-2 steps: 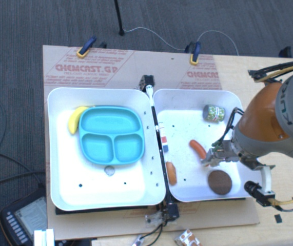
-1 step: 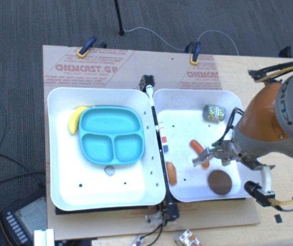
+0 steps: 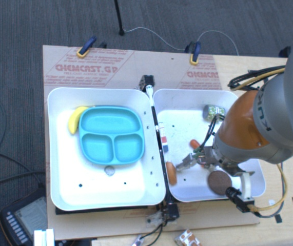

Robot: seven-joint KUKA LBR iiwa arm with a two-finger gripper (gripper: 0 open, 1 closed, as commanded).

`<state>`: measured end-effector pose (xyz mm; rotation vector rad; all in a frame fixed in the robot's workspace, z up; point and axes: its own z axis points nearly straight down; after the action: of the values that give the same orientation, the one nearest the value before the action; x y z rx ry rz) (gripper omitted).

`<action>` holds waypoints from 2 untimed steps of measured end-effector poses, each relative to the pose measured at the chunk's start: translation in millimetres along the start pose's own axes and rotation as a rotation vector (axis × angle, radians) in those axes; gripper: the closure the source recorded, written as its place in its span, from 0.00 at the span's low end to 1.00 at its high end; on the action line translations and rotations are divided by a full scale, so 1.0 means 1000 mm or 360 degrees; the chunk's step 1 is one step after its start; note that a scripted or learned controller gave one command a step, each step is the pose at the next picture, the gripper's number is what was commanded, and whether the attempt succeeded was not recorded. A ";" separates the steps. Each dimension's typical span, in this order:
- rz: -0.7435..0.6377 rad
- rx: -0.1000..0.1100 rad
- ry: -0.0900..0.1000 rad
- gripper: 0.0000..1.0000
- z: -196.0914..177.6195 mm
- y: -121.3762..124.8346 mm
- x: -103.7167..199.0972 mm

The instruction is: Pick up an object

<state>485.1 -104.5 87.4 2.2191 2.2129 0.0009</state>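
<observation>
My gripper hangs low over the right bin, near its left side. An orange sausage-shaped object lies just left of and below the gripper, against the bin's left wall. A small orange piece sits just above the gripper. A brown round object rests at the bin's front, partly under the wrist. A shiny greenish crumpled object lies at the back of that bin. Nothing can be seen held.
The left bin holds a blue divided plate, a yellow banana beside it and a small grey item. The arm's grey and orange body covers the right bin's right half. Clamps sit at the board's far edge.
</observation>
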 end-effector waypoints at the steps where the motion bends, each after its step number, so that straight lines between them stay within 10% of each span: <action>1: -0.0001 -0.0007 0.0001 1.00 -0.011 0.002 0.000; 2: -0.0006 -0.0001 0.0011 1.00 -0.001 0.002 -0.067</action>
<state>486.6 -171.5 88.6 2.2178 2.2204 0.0092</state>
